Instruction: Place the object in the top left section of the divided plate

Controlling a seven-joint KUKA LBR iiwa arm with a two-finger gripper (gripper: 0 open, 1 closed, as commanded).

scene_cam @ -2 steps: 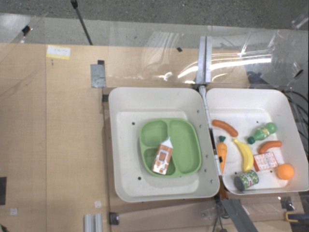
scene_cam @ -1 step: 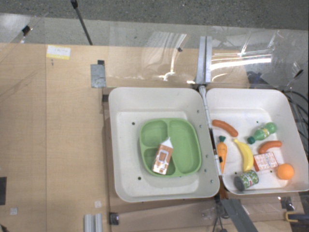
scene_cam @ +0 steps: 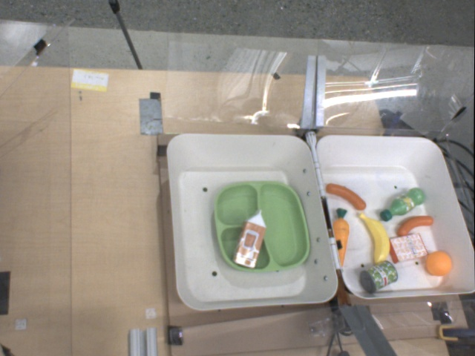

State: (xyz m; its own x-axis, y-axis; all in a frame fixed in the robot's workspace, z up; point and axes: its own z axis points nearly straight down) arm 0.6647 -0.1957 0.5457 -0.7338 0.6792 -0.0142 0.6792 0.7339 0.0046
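The green divided plate (scene_cam: pixel 286 225) sits in the middle of the left bin (scene_cam: pixel 185 199). A small carton (scene_cam: pixel 251 244) lies flat and a little tilted in the plate's lower left section, with its pointed top at the ridge below the upper left section. The right bin (scene_cam: pixel 371 158) holds a banana (scene_cam: pixel 376 236), a carrot (scene_cam: pixel 341 233) and a can (scene_cam: pixel 379 277).

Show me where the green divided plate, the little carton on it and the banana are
green divided plate (scene_cam: pixel 286 225): camera view, bare floor of its large right section.
carton (scene_cam: pixel 251 245): camera view, middle of its printed face.
banana (scene_cam: pixel 377 236): camera view, middle of its curved body.
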